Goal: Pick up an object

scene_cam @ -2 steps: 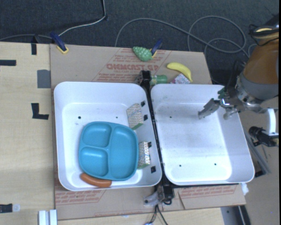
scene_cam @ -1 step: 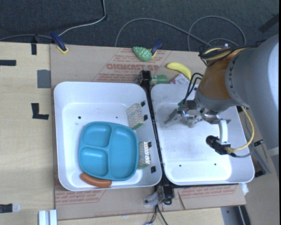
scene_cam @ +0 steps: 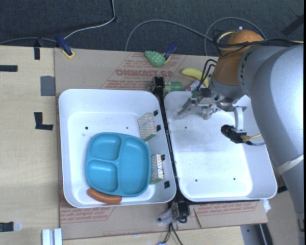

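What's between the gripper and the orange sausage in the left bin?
The gripper hangs over the right bin, far corner. The orange sausage lies at the left bin's near edge. Between them stand the black divider and the blue plate, which lies against the sausage.

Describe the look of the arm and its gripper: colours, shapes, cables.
The arm is a thick, rounded, pale grey tube with a smooth, slightly glossy shell. An orange band wraps it above the wrist, with thin black cables looping around and down from it. The gripper is a small grey metal assembly with slim fingers, and a black fitting with a short cable sits beside it.
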Tool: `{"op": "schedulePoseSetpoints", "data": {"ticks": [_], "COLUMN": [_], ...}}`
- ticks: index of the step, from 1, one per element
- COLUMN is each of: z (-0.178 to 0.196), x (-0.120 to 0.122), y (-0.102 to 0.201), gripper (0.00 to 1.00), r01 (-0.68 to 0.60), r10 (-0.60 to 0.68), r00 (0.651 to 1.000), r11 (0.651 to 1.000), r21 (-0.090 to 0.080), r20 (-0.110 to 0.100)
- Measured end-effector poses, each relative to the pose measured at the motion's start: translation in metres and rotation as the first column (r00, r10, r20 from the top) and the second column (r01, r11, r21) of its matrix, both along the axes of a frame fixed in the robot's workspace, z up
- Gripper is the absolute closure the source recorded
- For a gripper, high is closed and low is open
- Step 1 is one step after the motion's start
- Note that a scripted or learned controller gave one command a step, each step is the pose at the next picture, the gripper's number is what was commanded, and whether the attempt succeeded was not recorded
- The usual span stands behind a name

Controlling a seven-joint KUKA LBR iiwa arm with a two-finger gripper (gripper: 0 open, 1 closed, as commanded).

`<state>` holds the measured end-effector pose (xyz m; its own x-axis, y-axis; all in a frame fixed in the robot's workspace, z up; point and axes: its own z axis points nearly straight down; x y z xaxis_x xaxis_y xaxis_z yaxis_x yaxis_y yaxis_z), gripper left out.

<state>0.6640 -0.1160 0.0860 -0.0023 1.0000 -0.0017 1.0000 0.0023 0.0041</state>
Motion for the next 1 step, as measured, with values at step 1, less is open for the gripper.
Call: {"op": "schedulePoseSetpoints", "data": {"ticks": [1], "z": [-0.0005], "x": [0.0048], "y": [0.0129], "gripper": [0.0], "r01": [0.001], "r10": [-0.001], "r00": [1.0], "r11": [1.0], "r21": [0.001], "r20": [-0.002]}}
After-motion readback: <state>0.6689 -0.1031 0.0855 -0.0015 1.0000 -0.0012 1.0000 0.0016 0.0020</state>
